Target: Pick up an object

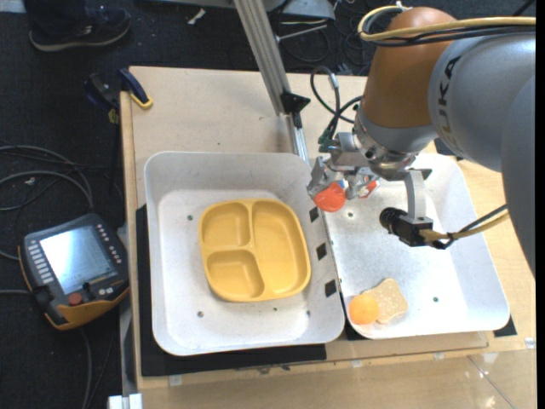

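Note:
My gripper (334, 194) hangs over the near-left corner of the right bin (460, 228), beside the ridge between the two bins. A small red-orange object (329, 198) sits between its fingers, lifted off the bin floor. At the front of the right bin lie a small orange ball (364, 309) and a tan sponge-like piece (392, 300), touching each other. A yellow divided plate (254, 249) lies flat in the left bin (170, 228).
A metal pole (268, 58) slants up from behind the bins. A teach pendant (72, 267) rests on the floor at the left. A black cable connector (407, 226) dangles from the arm over the right bin.

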Available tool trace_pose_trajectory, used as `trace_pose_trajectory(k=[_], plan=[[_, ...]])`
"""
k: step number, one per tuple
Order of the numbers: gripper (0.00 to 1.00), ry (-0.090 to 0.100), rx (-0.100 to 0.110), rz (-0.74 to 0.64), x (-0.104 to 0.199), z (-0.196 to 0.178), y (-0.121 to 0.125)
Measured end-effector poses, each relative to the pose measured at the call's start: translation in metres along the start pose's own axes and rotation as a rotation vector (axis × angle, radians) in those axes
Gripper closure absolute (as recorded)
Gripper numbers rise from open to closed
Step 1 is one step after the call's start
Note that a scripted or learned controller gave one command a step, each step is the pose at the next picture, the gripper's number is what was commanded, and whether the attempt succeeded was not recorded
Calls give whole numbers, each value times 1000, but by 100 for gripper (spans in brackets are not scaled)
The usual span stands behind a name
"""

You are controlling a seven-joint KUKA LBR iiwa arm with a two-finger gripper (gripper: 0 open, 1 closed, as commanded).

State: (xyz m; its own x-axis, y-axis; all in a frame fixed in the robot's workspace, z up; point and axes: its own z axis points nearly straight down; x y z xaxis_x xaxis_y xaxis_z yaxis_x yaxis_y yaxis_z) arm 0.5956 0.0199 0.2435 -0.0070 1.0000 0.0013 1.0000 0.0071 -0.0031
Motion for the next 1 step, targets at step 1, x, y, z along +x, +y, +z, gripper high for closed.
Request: trace_pose_trajectory(k=[1], plan=[[100,1,-1,-1,49,2,-8]])
